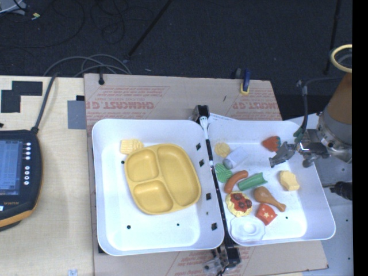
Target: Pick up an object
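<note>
The right bin (313, 223) holds several toy foods: a red piece (271, 143), a yellow cheese wedge (288, 180), a chicken drumstick (269, 196), a red chunk (265, 213), a small pizza (240, 203), a green vegetable (251, 181) and a sausage (236, 180). My gripper (294, 155) hangs over the right bin's upper right part. It is just right of the red piece and above the cheese wedge. Its fingers are spread apart and I see nothing between them.
The left bin (109, 211) carries a yellow divided plate (163, 178) and a small yellow waffle piece (131, 146). A white round item (248, 229) lies at the right bin's front. A teach pendant (14, 174) rests on the bench at far left.
</note>
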